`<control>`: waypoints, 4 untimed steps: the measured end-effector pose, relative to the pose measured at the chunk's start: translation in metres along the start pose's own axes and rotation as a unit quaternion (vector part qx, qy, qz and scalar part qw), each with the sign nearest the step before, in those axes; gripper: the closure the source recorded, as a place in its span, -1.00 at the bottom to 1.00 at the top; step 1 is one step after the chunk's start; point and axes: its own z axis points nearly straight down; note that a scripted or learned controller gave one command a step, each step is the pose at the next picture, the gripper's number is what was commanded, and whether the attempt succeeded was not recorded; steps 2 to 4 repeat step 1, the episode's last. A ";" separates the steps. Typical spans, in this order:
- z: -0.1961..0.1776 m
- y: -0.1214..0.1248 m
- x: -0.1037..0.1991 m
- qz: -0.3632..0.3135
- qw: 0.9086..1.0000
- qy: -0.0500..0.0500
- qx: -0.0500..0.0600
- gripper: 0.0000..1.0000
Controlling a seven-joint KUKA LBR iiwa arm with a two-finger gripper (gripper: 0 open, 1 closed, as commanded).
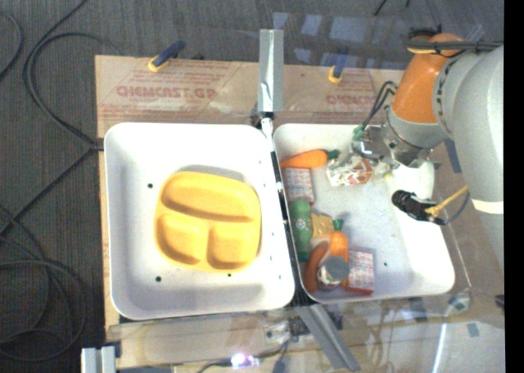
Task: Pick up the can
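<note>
claw: claw [370, 150] sits at the far edge of the right bin [426, 269], just over a crumpled printed packet [350, 171]; can't tell if it's apart or together, and nothing is visibly clamped in it.
can: looks like the can [333, 270] is at the near-left corner of the right bin, standing upright with its grey lid toward the camera. Well apart from the claw.
clutter round can: a carrot [338, 244] touches it on the far side, a red sausage-like piece [313, 262] curves along its left, and a small pink packet [361, 266] lies just beside on the right.
other items: second carrot [306, 159] at the far-left corner, green bottle [300, 217] lying along the left wall.
left bin: left bin [123, 199] holds a yellow divided tray [210, 219].
step in hand: approach, by my read; no grasp yet.
how to do it: you need to bring the claw across toward the near-left corner, centre over the lid, and come straight down. Line the opening up so the fingers drop where there's a gap, not onto the carrot or sausage piece. The bin wall is close, so watch clearance.
risk: a round can could slip or tip if pinched off-centre.
writing: red print on the cardboard [180, 89] under the bins, reversed and too faint to read. Packet labels too small to read.
</note>
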 end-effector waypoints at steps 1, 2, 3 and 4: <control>-0.071 0.041 -0.005 0.194 0.981 0.000 -0.003 1.00; -0.071 0.041 -0.005 0.194 0.981 0.000 -0.003 1.00; -0.071 0.041 -0.005 0.194 0.981 0.000 -0.003 1.00; -0.071 0.041 -0.005 0.194 0.981 0.000 -0.003 1.00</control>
